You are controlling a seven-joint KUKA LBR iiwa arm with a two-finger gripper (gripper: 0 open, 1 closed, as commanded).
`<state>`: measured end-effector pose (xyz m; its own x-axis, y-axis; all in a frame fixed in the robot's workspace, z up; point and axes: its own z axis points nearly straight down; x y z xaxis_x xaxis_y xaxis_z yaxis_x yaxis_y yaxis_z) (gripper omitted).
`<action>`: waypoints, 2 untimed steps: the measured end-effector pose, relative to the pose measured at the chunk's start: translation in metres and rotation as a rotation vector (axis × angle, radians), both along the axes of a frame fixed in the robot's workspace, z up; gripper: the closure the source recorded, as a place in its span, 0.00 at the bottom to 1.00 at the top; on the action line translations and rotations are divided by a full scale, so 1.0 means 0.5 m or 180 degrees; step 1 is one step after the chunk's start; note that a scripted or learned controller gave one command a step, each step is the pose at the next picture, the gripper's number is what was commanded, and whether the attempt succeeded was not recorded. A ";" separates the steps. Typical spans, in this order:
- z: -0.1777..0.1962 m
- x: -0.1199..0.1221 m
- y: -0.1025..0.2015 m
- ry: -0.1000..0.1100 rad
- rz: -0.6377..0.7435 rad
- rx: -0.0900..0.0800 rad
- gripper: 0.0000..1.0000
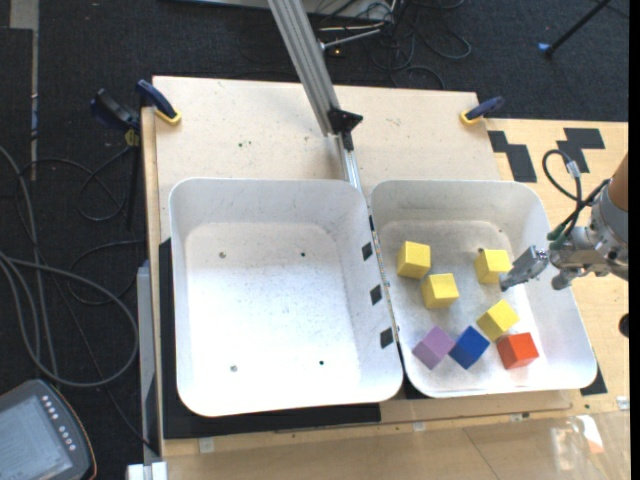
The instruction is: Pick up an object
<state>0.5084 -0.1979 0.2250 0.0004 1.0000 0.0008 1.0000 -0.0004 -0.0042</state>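
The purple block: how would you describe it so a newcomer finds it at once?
Look in the right-hand white bin, along its near edge. Three blocks sit there in a row, and the purple block is the leftmost, beside the blue block. It is the only purple one.

At frame centre you have two bins side by side on the bench point(250, 118): the left bin point(190, 298) and the right bin point(560, 358). In the right bin you find seven blocks point(440, 288), clustered toward its lower right. The gripper point(540, 264) sits at that bin's right edge, beside the rightmost upper block point(491, 264)
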 end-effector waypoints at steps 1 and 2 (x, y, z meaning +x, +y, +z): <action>-0.129 -0.001 0.003 0.0007 -0.0003 0.0004 0.00; -0.258 -0.005 0.006 0.0008 -0.0002 0.0005 0.00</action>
<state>0.5059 -0.1948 0.0962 0.0009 1.0000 0.0024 1.0000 -0.0009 -0.0067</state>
